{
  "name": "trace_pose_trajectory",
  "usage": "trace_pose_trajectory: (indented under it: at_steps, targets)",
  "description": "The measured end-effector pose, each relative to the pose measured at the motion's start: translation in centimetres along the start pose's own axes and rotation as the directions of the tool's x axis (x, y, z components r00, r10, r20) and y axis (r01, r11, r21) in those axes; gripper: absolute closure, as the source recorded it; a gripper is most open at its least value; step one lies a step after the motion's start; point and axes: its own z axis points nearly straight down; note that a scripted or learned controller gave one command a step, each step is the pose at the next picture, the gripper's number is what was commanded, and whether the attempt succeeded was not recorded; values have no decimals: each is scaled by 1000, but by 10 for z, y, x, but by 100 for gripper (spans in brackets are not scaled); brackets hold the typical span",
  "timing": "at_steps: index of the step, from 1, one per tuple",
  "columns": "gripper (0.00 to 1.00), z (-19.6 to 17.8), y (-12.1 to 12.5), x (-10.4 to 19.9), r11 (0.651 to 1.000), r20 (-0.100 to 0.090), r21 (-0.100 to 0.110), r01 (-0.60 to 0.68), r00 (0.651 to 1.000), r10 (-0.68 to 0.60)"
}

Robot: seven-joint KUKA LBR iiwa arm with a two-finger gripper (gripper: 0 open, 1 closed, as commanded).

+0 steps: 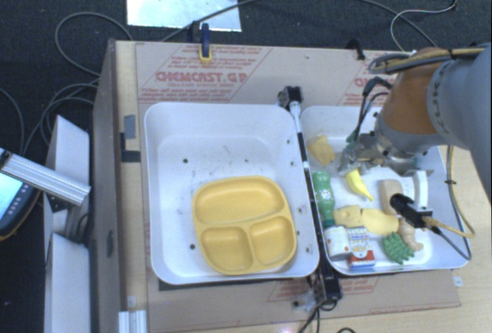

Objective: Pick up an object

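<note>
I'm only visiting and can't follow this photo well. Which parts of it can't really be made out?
- Gripper, camera view: the arm's wrist covers it, so open or shut is unclear.
- Right bin: the arm hides its far right part.
- Small carton: its print is too small to read.
- Green item by the divider: too small to identify.
- Yellow tray in the left bin: fully visible.

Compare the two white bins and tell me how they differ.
The left bin holds a single thing, a yellow divided plate; the right bin holds many small things, among them a yellow banana-like piece and a green toy. The arm's gripper is over the right bin, not the left bin. Much of the left bin's floor shows bare; the right bin's is mostly covered. Both are shallow, white and sit side by side.
</note>
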Motion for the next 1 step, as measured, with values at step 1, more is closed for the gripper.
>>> trace_pose_trajectory:
  at_steps: [1]
  targets:
    - [100, -90, 25, 78, 1000, -5, 1, 6, 1000, -6]
